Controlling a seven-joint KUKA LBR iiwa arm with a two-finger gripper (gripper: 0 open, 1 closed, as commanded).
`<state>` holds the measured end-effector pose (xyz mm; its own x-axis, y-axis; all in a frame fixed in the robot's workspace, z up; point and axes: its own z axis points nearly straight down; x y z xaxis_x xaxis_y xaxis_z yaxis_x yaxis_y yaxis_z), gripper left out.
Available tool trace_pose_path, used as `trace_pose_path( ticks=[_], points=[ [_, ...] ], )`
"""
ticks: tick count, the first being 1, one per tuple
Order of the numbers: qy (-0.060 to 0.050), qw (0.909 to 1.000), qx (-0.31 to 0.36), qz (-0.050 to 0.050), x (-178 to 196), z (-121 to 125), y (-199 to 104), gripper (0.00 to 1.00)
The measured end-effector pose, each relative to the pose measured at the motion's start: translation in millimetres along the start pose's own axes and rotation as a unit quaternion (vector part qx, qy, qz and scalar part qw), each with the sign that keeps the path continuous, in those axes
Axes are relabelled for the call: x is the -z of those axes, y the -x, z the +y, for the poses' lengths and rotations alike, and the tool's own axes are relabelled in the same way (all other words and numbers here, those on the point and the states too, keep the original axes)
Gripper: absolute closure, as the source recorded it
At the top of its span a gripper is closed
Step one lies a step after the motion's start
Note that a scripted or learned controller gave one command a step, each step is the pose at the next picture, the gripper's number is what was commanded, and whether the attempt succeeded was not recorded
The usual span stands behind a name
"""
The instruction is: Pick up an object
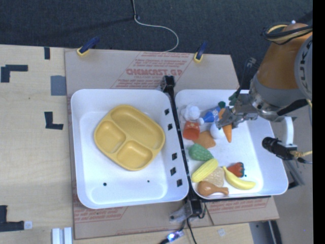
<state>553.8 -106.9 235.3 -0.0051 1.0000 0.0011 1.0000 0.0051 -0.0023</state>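
My gripper [227, 121] hovers over the upper middle of the right bin [264, 156]. An orange carrot [227, 132] sticks out from between its dark fingers, tip pointing toward the front, so the gripper is shut on it. Just left of it lie a blue piece [209, 116] and a white bottle [192, 112]. Whether the carrot is off the bin floor cannot be told.
The right bin also holds a red-orange piece [191, 131], a green vegetable [200, 152], corn [204, 169], a drumstick [212, 188], a banana [239, 182] and a red fruit [236, 168]. A yellow divided plate [129, 136] lies in the left bin [86, 151].
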Motion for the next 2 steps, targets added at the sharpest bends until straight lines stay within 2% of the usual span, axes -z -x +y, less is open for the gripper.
trace_pose_path(
  ticks=[1,2],
  points=[
    [0.000,1.0000,0.001,0.000,-9,3,-62,1.00],
    [0.000,1.0000,0.002,0.000,-2,-1,-121,1.00]
  ],
)
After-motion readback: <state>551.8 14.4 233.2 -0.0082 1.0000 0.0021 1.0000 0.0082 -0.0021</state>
